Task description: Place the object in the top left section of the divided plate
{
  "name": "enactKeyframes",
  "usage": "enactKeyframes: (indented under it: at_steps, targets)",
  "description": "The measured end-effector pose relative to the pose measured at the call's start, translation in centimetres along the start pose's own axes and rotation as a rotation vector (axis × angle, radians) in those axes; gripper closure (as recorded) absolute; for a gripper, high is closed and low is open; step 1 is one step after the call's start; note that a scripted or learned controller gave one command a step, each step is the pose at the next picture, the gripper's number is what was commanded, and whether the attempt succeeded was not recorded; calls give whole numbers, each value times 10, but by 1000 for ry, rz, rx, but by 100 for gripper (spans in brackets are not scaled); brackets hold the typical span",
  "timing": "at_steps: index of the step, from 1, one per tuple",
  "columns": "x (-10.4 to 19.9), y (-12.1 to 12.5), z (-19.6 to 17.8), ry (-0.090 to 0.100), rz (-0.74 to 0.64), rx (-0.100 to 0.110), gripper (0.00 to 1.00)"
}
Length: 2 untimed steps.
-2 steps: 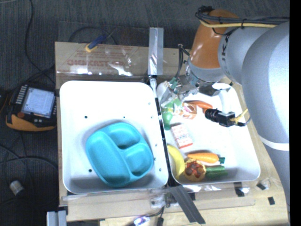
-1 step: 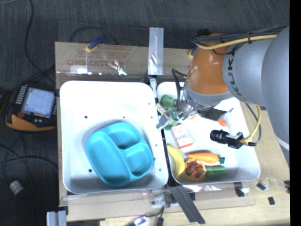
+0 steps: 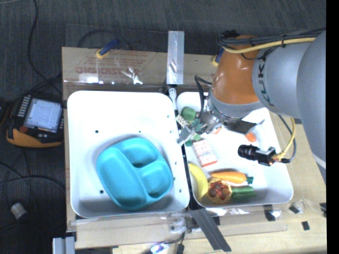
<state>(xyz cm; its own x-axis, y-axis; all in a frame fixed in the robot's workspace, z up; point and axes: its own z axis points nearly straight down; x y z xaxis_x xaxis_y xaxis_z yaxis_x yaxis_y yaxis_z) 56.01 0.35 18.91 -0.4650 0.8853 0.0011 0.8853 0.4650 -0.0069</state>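
The blue divided plate (image 3: 134, 172) lies tilted in the left bin (image 3: 90, 110), toward its front, with nothing in its sections. My gripper (image 3: 192, 129) hangs low over the left edge of the right bin (image 3: 275, 163), just beside the wall between the bins. Right behind it sits a green round item (image 3: 188, 112). A small white and red box (image 3: 204, 153) lies just in front of it. The gripper is up and to the right of the plate, apart from it.
At the front of the right bin lie a banana (image 3: 198, 180), a carrot (image 3: 229, 177), a dark red fruit (image 3: 218, 191) and a green vegetable (image 3: 243, 193). A small orange piece (image 3: 250, 137) lies under the arm. A black camera unit (image 3: 257, 153) juts from the wrist.
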Motion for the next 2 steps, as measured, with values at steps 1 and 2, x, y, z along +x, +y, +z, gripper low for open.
enactKeyframes:
  at_steps: [1, 2]
  targets:
    - [-5, -56, 8, 0, 317, -1, 100]
    - [-15, -25, 8, -2, 718, 0, 100]
